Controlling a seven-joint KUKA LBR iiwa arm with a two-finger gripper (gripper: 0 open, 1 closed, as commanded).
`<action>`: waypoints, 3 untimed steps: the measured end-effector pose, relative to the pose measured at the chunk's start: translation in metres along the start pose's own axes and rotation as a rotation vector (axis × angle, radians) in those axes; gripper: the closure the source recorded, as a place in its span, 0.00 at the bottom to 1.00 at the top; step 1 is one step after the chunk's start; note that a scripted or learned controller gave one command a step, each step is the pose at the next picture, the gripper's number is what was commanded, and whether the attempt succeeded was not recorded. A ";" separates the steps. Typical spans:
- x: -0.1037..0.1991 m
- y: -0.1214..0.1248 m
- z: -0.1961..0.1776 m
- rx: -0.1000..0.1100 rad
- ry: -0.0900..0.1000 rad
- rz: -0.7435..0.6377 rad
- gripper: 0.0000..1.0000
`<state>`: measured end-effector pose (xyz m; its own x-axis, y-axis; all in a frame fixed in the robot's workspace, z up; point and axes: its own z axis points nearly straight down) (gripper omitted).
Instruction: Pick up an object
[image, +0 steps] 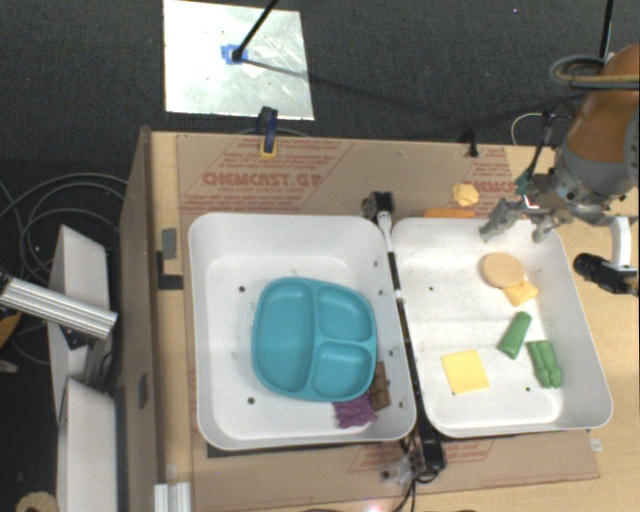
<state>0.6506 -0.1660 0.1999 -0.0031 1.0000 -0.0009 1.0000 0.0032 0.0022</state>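
White plastic walls bound your two bins: the left bin (215, 300) and the right bin (440, 300) sit side by side, meeting along a shared centre rim. Your gripper (520, 224) hangs over the far rim of the right bin, near its far right corner, with both fingers spread apart and nothing between them. Open floor in the right bin lies toward its left half and near edge, so you have room there. Right bin contents: a tan round disc (501, 269) close below the gripper, touching a small yellow wedge (520, 293); a green cylinder (515, 335) lying tilted; a darker green ridged piece (545, 362) just beside it toward the right wall; a flat yellow square (465, 372) near the front. Left bin contents: a teal divided plate (313, 338) with three compartments, all bare; a purple item (352, 411) and a brown item (380, 390) tucked against its near right edge. Outside the bins, an orange stick (448, 212) and a yellow lump (465, 194) lie on the cardboard sheet (330, 170) behind the right bin. Red print on that sheet reads "CHEMCAST", with further letters you cannot make out.
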 end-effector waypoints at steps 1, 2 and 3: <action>-0.032 -0.039 0.116 -0.010 -0.005 0.003 0.00; -0.031 -0.063 0.041 -0.005 -0.001 0.004 0.00; -0.035 -0.099 0.091 0.006 0.002 0.004 0.00</action>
<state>0.5517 -0.2011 0.1092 0.0004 1.0000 0.0010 1.0000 -0.0004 -0.0039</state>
